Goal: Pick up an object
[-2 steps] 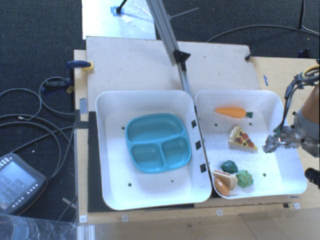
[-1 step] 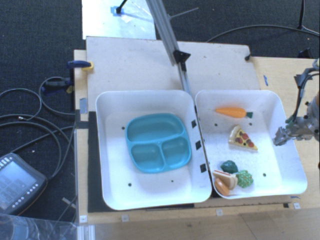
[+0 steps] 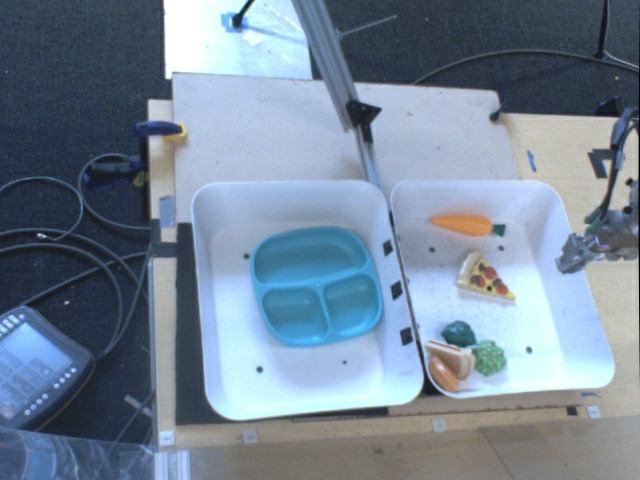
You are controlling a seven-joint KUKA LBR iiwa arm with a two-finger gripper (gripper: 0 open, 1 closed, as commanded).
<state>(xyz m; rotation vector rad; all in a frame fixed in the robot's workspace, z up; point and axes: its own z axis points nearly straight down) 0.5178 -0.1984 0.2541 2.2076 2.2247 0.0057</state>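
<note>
Gripper [image 3: 578, 256] at right bin's [image 3: 575, 353] right rim, finger state impossible to tell. Pizza slice [image 3: 485, 277] nearby in bin middle; better to descend straight over it, away from carrot [image 3: 465, 225].

Gripper [image 3: 578, 256] hung over the right bin's [image 3: 545, 196] right rim, toys spread inside!
A carrot [image 3: 462, 225] lay far, a pizza slice [image 3: 484, 277] mid-bin, and a dark green piece [image 3: 459, 333], broccoli [image 3: 489, 357] and hot dog [image 3: 447, 364] clustered near; the left bin [image 3: 220, 368] held a blue divided tray [image 3: 316, 284].
</note>
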